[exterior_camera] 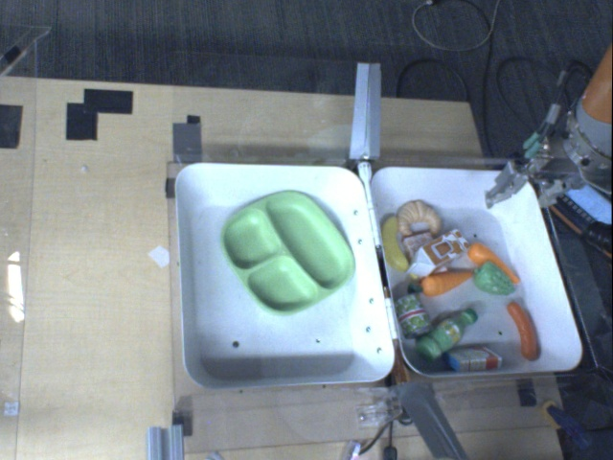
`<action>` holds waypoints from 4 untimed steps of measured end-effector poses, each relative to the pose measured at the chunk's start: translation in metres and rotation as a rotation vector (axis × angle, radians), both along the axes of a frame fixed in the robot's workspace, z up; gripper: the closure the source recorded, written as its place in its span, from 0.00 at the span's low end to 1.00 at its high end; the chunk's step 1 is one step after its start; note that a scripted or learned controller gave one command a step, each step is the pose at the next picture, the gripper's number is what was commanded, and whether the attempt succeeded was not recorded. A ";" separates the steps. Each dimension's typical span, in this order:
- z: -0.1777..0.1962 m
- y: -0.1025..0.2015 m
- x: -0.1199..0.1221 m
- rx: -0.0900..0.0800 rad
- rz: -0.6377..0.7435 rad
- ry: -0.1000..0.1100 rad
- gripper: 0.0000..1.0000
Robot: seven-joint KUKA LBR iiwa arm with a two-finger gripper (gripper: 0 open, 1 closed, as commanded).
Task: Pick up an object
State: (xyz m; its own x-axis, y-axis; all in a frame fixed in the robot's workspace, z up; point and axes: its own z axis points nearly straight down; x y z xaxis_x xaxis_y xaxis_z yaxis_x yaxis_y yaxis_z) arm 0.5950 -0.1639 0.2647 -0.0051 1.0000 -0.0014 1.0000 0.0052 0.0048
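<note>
Gripper [508, 182] hangs above right white bin's [556, 286] far rim, finger state unclear. Orange plastic carrot [446, 282] lies mid-bin among toy foods. Green sectioned plate [287, 249] sits left of that bin.

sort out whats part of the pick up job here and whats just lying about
Part of the job:
pincer
right bin
carrot
sausage
banana
green bottle
bread roll

Just lying about:
left bin
green divided plate
cable on the floor
</note>
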 end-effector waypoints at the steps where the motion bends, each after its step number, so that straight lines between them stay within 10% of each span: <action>1: 0.001 0.027 -0.018 0.000 0.040 -0.001 0.00; 2: -0.128 0.040 -0.024 -0.004 0.148 -0.028 0.00; 3: -0.150 0.053 -0.009 -0.001 0.197 -0.011 0.00; 4: -0.155 0.001 -0.006 -0.002 0.173 -0.045 0.00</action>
State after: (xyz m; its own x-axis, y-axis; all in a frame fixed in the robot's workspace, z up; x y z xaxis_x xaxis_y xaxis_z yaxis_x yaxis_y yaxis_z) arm 0.5891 -0.1632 0.1096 -0.1774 0.9841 -0.0073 0.9829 0.1776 0.0497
